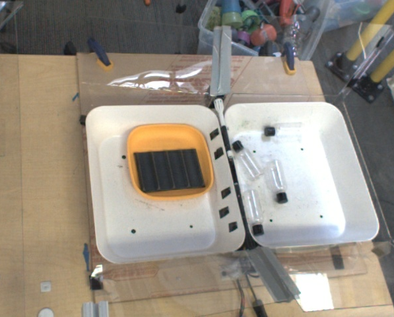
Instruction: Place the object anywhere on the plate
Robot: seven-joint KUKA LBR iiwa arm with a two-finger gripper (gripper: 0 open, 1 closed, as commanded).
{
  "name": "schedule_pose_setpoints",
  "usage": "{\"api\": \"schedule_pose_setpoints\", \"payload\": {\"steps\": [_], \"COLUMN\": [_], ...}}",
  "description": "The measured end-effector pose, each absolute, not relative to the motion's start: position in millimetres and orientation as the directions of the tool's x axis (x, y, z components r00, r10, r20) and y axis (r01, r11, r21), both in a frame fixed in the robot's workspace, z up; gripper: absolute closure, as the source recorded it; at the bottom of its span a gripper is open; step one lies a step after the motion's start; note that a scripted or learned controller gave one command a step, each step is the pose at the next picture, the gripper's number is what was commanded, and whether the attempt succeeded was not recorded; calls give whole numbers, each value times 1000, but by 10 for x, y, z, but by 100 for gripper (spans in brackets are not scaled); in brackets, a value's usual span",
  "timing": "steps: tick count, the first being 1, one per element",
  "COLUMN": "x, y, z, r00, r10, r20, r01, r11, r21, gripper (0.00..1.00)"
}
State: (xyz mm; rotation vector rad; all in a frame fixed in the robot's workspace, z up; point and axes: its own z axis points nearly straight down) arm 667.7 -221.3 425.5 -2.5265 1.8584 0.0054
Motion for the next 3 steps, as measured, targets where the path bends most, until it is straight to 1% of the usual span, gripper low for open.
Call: {"api": "schedule_pose_setpoints", "payload": {"steps": [1,2,3], "x": [6681,6685,6684], "y": [-2102,-2132,-2152], "z": [4346,4339,4346], "r00": [595,708,721], "r10": [-804,-706,-692], "r20": [-2,-1,0], "r01": [-804,-706,-692], "r11": [-595,-708,-721], "r21": [-6,-5,-6], "gripper": [100,100,100]}}
